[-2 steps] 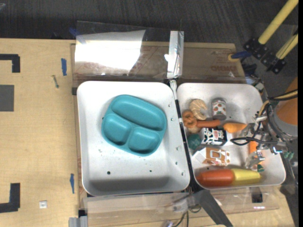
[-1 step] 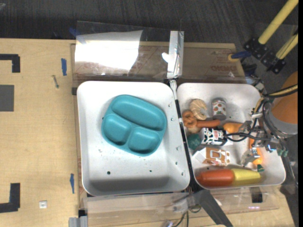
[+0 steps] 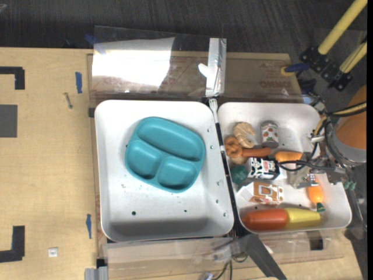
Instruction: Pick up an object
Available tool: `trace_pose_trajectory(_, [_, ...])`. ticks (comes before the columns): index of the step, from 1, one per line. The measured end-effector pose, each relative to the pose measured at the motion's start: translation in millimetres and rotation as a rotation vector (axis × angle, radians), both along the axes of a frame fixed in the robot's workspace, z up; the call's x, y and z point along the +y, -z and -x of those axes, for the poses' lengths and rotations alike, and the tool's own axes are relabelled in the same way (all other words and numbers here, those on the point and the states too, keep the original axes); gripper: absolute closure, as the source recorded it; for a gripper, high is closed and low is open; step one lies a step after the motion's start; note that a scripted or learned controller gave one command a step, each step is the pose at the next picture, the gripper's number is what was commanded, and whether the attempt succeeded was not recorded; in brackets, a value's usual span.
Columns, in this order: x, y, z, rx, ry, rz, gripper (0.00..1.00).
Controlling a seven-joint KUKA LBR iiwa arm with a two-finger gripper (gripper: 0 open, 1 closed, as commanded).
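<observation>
Orange toy (image 3: 315,196) lies partly hidden beneath the tool (image 3: 304,177).

Teal three-compartment plastic plate (image 3: 165,153): smooth, soft satin sheen. Left shallow white plastic bin (image 3: 116,214): smooth, faintly glossy, few dark specks. Right shallow white plastic bin (image 3: 291,108): same smooth finish. Pale wooden bench top (image 3: 46,156): matt, plywood look. Clear plastic sheet (image 3: 134,69) behind bins: glossy, strong glare. Red-and-yellow elongated plastic toy (image 3: 282,218): smooth, shiny. Dark floor covering (image 3: 175,4): matt, rough, carpet-like
</observation>
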State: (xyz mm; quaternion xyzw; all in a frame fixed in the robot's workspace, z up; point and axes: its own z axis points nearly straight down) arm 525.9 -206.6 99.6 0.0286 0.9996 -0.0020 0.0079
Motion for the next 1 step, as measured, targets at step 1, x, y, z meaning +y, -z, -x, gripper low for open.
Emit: trace_pose_trajectory(1, [-15.8,11.4,-72.0,0.008,-0.297,0.000,1.00])
